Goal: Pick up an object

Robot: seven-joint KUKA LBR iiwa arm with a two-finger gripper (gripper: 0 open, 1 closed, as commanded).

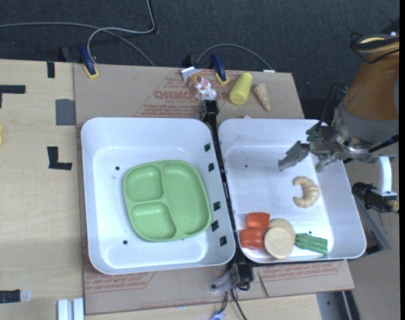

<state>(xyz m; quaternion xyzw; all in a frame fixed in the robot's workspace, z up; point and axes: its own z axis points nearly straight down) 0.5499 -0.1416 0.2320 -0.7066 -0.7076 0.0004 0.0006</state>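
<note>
A: In the right bin (239, 142), gripper (308, 157) sits about 3 o'clock, fingers spread, pinching nothing.
B: Target?
A: Croissant (306, 191) just below it, 5 o'clock of the gripper, apart. Red block (256, 229), round bun (280, 239), green piece (312, 243) at 6 o'clock.
B: Left bin (99, 179)?
A: Green divided plate (166, 200), center.
</note>
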